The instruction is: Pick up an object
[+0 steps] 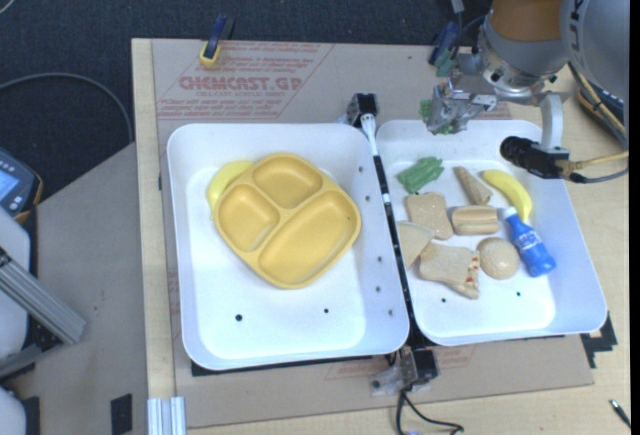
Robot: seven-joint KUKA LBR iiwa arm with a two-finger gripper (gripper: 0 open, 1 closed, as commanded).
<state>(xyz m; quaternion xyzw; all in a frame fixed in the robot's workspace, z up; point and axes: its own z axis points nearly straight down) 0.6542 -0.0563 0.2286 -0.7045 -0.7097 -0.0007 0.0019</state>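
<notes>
The bench [250, 83] fills the middle of the frame, a brown board with red lettering printed along its upper part. Two shallow white bins sit directly on it, side by side and touching along the centre line: the left bin [200, 313] takes the centre-left, the right bin [570, 293] the centre-right. A blue and yellow clamp [214, 41] grips the board's upper edge toward the upper left. A small black clip [361, 107] sits at the top of the seam between the bins, and another clip [412, 366] sits at the bottom of the seam, with cables trailing off the lower edge.
</notes>
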